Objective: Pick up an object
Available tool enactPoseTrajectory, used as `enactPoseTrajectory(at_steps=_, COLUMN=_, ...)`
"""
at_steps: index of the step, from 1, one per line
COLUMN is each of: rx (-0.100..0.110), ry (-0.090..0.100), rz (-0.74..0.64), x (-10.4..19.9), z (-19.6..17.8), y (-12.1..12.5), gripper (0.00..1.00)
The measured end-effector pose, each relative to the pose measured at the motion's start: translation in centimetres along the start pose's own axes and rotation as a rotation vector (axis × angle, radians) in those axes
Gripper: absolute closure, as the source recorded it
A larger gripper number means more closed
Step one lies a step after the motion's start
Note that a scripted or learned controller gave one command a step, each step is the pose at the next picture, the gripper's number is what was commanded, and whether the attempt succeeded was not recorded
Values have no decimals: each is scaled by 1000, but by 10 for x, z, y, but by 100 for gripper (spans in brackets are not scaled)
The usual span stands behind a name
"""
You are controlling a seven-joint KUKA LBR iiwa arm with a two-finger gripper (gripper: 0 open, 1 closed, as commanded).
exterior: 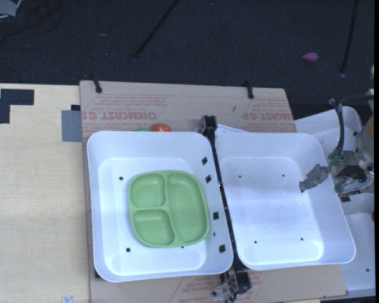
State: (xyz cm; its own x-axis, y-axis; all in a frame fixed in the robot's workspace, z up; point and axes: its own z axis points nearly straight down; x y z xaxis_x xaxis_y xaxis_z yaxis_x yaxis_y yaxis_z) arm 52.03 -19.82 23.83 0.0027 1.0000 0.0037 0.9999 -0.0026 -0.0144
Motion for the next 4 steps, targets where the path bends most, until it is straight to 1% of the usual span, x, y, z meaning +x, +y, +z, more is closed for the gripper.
enactPoseTrajectory(at_steps=1, rx=-11, ry=-3, rz=-3, x=0, z=-6, y=2, gripper=0)
enactPoseTrajectory(at_steps=2, rx=-7, ry=-1, rz=-3, x=9, z=43, y=-2, gripper=0)
enactPoseTrajectory(at_steps=3, rx=-7, ry=-1, rz=-2, x=3, z=104, y=-1, gripper=0)
enactPoseTrajectory(at_steps=4, rx=-12, ry=-3, rz=-1, x=4, z=153, y=0, gripper=0)
